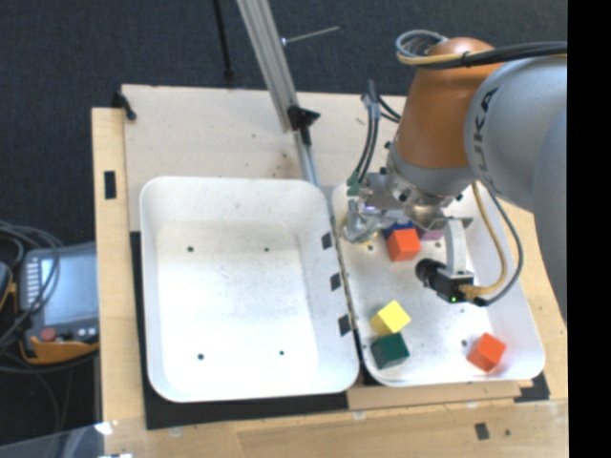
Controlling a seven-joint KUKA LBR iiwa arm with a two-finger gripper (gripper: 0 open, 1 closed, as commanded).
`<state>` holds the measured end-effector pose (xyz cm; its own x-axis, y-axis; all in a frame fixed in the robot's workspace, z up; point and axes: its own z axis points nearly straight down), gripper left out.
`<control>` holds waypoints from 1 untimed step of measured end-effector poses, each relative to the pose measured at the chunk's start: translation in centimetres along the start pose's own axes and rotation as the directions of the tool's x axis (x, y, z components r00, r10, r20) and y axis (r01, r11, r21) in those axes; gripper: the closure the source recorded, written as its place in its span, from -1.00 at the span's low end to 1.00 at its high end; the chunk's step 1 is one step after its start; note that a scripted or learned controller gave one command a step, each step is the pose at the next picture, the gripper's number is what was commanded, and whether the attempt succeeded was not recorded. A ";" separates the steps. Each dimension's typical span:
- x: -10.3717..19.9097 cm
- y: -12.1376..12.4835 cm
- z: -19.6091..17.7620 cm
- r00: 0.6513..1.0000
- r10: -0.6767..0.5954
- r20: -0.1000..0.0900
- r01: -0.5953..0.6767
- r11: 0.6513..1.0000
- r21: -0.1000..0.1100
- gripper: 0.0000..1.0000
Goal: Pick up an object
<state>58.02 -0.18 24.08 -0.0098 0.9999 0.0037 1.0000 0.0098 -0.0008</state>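
Just beside gripper (374,219): orange block (403,243)

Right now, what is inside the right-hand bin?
In the right bin: an orange cube beside the gripper, a yellow cube touching a green cube, and another orange cube. The arm covers the bin's far end.

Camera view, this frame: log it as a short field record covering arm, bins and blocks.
arm: over the right bin, wrist low at its far end
gripper: near the right bin's far left corner
left bin: white, speckled
blocks in right bin: orange block by the wrist; yellow block touching green block; second orange block near front right
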 end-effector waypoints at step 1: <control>6.0 -1.3 0.6 1.000 0.001 0.002 -0.001 1.000 0.001 1.00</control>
